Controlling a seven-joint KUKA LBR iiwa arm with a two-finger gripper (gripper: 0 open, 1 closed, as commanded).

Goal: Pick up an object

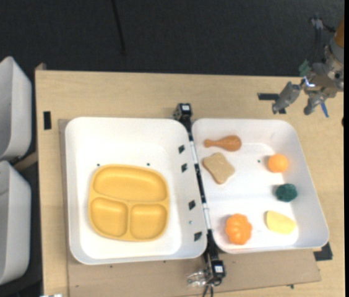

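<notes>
Drumstick [224, 143] in right bin [304, 159] | claw [297, 101] open, apart

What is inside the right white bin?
Six toy foods lie apart: drumstick, bread slice, orange ball, green piece, orange pumpkin, yellow piece. Nothing is covered.

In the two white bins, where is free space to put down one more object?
Left bin: bare floor along the top wall and left wall, around the yellow divided tray. Right bin: a bare middle between bread slice, pumpkin and green ball; its edges are crowded.
</notes>
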